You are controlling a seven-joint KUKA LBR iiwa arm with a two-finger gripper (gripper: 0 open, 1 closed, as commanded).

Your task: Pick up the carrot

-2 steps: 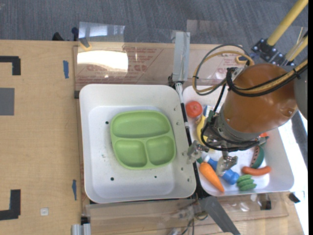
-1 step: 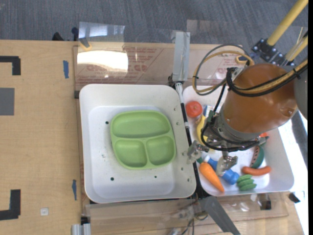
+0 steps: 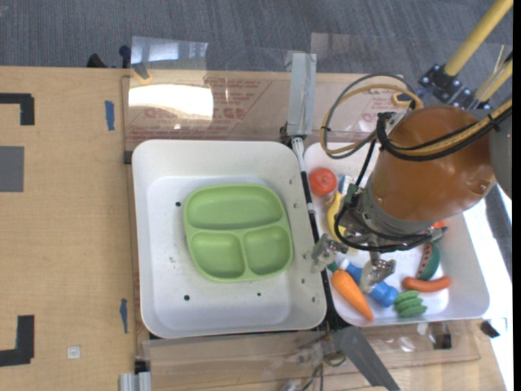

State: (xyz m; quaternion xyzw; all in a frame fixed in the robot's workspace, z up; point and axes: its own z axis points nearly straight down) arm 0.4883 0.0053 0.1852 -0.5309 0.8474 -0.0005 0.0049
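1. Arm (image 3: 427, 173) — the orange band above the wrist is the nearest thing to the camera and the largest item. It stands over the right bin (image 3: 468, 300) and hides much of that bin's floor. Black cables loop around and below it.

2. Bench (image 3: 61, 218) — brown board surface carrying two shallow white bins side by side.

3. Left bin (image 3: 155, 243) — holds one green divided plate (image 3: 238, 231) with three compartments, nothing lying in them.

4. Right bin contents — a red round piece (image 3: 322, 181) at the upper left, a red chilli-like piece (image 3: 426, 283) at the lower right, a green ridged piece (image 3: 409, 304) and a blue piece (image 3: 383, 293) just beside the target.

5. Gripper (image 3: 376, 274) — metal parts show below the wrist, low over the right bin. Whether the fingers are spread or closed cannot be told; nothing is seen held.

6. Carrot (image 3: 352, 293) — lies flat near the lower left corner of the right bin, close to the wall, pointed end toward the lower right. The blue piece sits just beside it.

7. Handling judgement:
   - Likely a light, stiff plastic toy; smooth, so probably slippery.
   - The taper tends to squeeze the item out of a pinch — take hold across the thick upper end or the middle, not the tip.
   - Set the pinch crosswise to the long axis.
   - The bin wall and blue piece leave little room on either side.
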